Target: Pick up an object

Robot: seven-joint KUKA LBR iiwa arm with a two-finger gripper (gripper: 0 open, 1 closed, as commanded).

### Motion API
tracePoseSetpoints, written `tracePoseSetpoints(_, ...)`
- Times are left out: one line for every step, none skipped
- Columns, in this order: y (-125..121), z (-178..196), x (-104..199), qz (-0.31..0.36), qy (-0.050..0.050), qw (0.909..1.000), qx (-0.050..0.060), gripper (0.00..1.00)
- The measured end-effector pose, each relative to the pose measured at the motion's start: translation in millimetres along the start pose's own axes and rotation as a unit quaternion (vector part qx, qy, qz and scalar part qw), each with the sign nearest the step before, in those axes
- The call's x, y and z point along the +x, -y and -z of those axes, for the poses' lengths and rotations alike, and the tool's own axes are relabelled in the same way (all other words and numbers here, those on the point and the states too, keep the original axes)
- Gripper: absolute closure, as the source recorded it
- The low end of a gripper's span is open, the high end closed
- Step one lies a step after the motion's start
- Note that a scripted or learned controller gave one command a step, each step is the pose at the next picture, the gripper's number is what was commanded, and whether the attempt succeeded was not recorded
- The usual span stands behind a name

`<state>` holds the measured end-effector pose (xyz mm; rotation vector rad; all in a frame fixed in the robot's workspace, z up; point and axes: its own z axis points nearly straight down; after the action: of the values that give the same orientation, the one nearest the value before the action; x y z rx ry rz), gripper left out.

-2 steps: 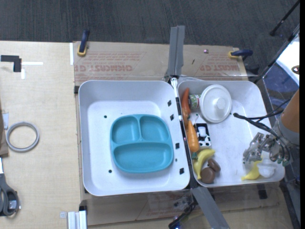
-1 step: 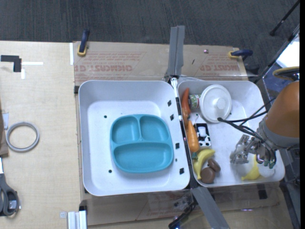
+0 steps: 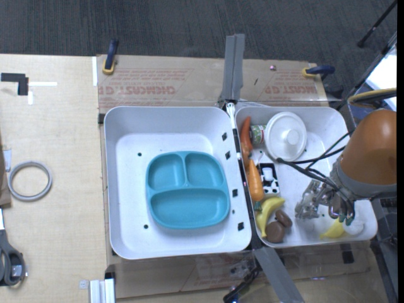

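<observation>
Seen from above at a slant: 2 white bins side by side on the bench. In the left bin (image 3: 120, 169), a blue tray (image 3: 187, 189) with 3 compartments, lying flat near the middle. In the right bin (image 3: 328, 122), crowded along the left wall: an orange carrot (image 3: 254, 178) lying lengthwise, a red-orange piece (image 3: 245, 136) above it, a small green can (image 3: 256, 133) just beside that, a black-and-white block (image 3: 269, 178) right of the carrot, a banana (image 3: 270, 208) lower down, touching a brown lump (image 3: 276, 226) at the near corner. Toward the far side, a white bowl (image 3: 286, 136), upside down or lidded, hard to tell which. Near the bin's lower right, a second yellow piece (image 3: 333, 230), partly hidden under the arm. Reaching in from the right, the arm (image 3: 372, 153) with its orange band, cables looping over the bin floor. Down low over the bin floor, the gripper (image 3: 310, 206), between the banana and the yellow piece, apart from both; jaws too tangled with metal and wires to tell wide or narrow, nothing visibly between them. Off on the bench at far left, a grey tape ring (image 3: 29, 180) and scissors (image 3: 11, 264).
</observation>
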<state>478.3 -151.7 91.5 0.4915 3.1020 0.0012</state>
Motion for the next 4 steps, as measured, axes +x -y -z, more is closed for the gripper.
tracePoseSetpoints(-24.2, -0.3, 7.8, -0.054, 0.0, 0.9986, 0.0, 1.0)
tracePoseSetpoints(-50.4, -0.5, 16.6, -0.086, 0.0, 0.9963, 0.0, 1.0)
tracePoseSetpoints(-13.2, 0.6, 3.1, 0.07, 0.001, 0.9976, 0.0, 1.0)
tracePoseSetpoints(47.7, 0.6, -34.4, -0.072, 0.001, 0.9974, 0.0, 1.0)
